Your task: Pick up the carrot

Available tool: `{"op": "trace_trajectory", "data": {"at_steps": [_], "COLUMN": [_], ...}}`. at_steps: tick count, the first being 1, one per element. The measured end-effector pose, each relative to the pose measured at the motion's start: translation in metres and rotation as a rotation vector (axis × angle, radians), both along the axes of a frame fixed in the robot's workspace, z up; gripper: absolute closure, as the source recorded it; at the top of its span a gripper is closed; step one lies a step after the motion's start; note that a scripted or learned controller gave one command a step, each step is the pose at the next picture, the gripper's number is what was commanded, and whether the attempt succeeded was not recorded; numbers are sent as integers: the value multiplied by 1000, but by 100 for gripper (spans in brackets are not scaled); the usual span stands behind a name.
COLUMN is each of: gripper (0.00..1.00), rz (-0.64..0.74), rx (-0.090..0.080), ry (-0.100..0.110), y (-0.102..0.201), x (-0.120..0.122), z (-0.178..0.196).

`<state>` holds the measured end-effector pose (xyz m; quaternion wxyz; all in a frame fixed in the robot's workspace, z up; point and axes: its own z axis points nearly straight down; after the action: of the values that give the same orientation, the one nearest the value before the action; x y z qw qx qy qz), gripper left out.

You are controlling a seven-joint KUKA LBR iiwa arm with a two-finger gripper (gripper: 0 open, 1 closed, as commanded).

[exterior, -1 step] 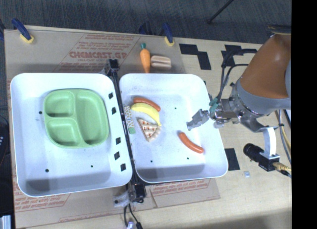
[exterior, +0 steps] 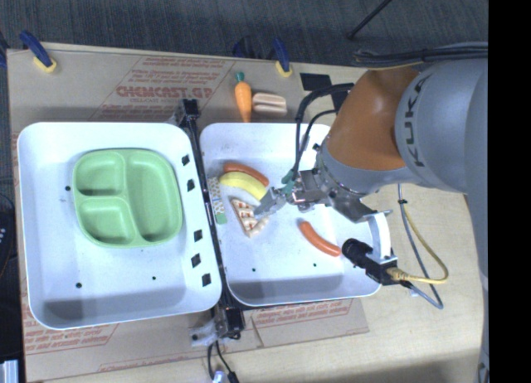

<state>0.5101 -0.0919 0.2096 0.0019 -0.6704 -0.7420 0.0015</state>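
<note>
Carrot (exterior: 242, 100) lies beyond the right bin's (exterior: 274, 286) far rim; likely light, stiff, smooth. Grip mid-body. Gripper (exterior: 267, 204) hovers inside; finger state unclear.

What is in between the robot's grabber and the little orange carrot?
In the camera view, the gripper sits low in the right white bin. The orange carrot with a green top lies outside, behind it. Between them lie a yellow banana, a red sausage and the bin's far rim.
</note>
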Motion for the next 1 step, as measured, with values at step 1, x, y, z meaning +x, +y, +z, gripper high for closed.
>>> {"op": "trace_trajectory", "data": {"at_steps": [1], "gripper": [0], "rz": [-55], "rx": [-2], "ry": [0], "y": [-74], "x": [88], "z": [-50]}}
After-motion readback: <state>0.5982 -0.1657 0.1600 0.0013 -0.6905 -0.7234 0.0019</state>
